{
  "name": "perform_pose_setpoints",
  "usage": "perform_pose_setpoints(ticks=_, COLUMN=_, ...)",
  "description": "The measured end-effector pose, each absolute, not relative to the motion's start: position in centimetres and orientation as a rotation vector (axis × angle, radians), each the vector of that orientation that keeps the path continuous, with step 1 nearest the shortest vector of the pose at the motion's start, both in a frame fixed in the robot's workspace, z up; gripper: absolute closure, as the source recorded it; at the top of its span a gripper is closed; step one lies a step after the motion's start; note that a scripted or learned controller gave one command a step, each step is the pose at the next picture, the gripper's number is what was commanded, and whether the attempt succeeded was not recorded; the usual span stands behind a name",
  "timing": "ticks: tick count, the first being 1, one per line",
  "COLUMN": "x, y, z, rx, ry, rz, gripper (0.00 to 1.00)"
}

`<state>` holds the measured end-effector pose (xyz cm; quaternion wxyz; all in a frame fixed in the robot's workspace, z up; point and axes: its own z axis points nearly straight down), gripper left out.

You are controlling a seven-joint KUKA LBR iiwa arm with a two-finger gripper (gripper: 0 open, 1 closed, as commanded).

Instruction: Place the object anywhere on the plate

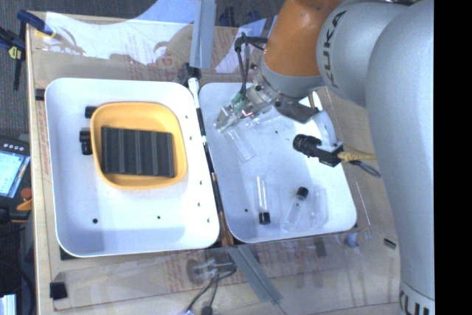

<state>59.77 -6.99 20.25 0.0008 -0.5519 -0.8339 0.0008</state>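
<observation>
A yellow plate [140,144] with a dark ribbed insert lies in the left bin [118,232]. In the right bin [243,232] lie two clear tubes with black caps: one [262,197] near the front middle, the other [299,207] to its right inside a clear wrapper. My gripper [237,123] hangs over the back left part of the right bin, close to the divider between the bins. It is well behind both tubes and to the right of the plate.
The arm's grey body and orange band cover the back right of the right bin. A black connector with a yellow cable [316,147] sticks out over that bin. Two small black pieces [86,140] sit by the plate's left edge.
</observation>
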Motion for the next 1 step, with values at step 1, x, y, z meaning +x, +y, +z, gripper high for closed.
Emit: perform_pose_setpoints(ticks=1, x=59.41, y=-4.9, z=26.49, rx=-1.396, ry=-2.815, rz=0.0, gripper=1.0)
